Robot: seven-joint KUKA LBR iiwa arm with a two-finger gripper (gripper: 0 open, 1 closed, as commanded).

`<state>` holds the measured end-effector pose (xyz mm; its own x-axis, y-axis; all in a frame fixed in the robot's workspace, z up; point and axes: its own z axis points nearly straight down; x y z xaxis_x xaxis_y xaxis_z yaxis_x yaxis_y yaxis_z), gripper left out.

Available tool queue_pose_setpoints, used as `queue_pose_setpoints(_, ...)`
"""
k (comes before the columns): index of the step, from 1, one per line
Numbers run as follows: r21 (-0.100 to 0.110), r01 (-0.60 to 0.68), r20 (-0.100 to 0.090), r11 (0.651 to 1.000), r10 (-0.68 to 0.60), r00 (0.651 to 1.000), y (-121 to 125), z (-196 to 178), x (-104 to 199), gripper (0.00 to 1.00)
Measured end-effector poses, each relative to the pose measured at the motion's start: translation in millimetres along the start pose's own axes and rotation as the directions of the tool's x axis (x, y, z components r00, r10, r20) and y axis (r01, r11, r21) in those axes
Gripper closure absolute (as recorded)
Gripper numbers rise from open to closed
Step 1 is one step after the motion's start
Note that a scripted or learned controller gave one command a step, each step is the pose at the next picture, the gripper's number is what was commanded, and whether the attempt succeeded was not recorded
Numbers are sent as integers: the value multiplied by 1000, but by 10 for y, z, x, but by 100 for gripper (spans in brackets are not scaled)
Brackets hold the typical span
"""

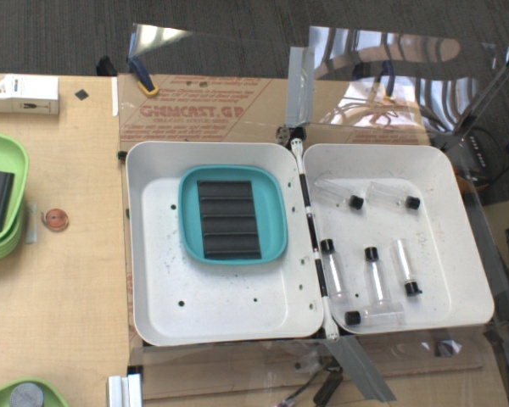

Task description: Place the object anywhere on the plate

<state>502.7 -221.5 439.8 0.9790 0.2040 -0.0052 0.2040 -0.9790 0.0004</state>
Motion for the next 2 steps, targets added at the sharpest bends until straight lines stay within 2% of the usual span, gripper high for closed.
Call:
queue_pose_setpoints(1, 3, -5, 1, 1000, 5, 1000, -44, -4, -242, 0)
queue_pose_setpoints(2, 1, -2, 0, 1000, 2, 1000, -36, -2, -182, 0)
